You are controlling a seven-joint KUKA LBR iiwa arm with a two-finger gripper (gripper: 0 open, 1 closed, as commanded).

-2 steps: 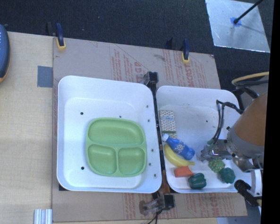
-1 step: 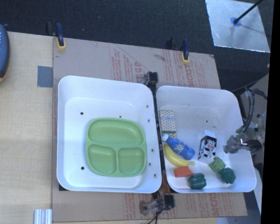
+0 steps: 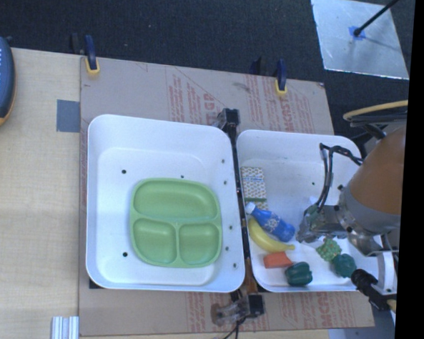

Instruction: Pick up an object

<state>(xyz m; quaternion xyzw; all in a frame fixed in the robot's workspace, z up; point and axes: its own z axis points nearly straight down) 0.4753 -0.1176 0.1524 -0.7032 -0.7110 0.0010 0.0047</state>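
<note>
My claw hangs low in the right white bin, near the bumpy light-green toy, where the pickables are. Can't tell its state.

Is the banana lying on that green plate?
No, the banana lies in the right bin, while the green plate sits in the left bin.

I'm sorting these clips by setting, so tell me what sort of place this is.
Most likely a robot lab's grasping bench, not a kitchen. Two white bins sit side by side on clamped cardboard, a robot arm reaches over the right bin, and the food there is toys: a banana, a green pepper.
</note>
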